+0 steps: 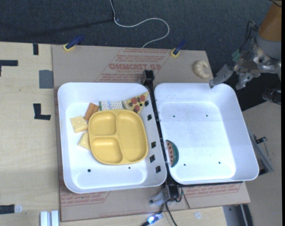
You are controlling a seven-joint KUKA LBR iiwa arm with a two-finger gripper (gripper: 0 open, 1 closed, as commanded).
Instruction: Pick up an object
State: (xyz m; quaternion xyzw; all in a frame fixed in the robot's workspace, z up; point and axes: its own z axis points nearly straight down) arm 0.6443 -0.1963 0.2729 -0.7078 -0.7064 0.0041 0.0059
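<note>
Camera view: grey two-finger gripper hovered past right white bin's far corner, fingers apparently apart, gripping nothing, while yellow three-compartment plastic plate sat in left white bin among small food-shaped toys.

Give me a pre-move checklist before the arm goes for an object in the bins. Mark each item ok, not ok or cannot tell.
1. Objects available: ok. The yellow divided plate and small pieces around it lie in the left bin.
2. Right bin target: ok. A watermelon slice piece lies at its left wall.
3. Tool clear of the bins: ok, it sits at the right bin's upper right corner.
4. Tool holding something: cannot tell.
5. Plate graspable: cannot tell; it lies flat and wide.
6. Stray item: not ok, a beige piece lies on the cardboard outside the bins.
</note>
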